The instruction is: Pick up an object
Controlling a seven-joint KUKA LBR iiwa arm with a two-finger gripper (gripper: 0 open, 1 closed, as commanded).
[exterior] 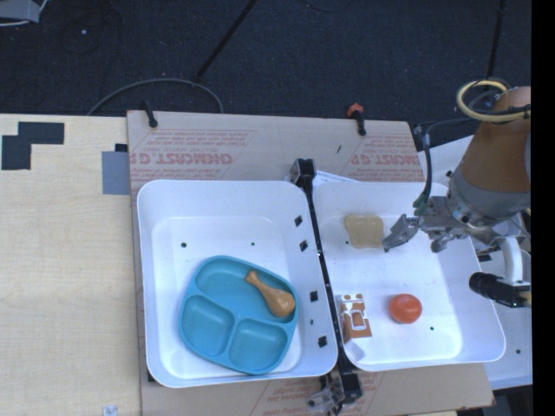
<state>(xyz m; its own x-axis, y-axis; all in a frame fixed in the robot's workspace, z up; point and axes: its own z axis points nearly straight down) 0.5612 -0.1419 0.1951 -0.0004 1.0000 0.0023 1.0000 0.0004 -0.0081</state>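
Hand (420,232) over right bin (486,354), prongs apart, nothing held; beige block (363,230) just beside, likely target.

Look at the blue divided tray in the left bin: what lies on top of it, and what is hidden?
A tan drumstick-shaped toy lies on the blue tray, across its upper compartment toward the right rim. The tray covers the bin floor beneath it, so whatever is under it cannot be seen.

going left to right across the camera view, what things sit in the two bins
blue divided plate → drumstick lying on that plate → small orange and white box → tan sponge-like block → orange ball. The gripper hovers just right of the tan block.
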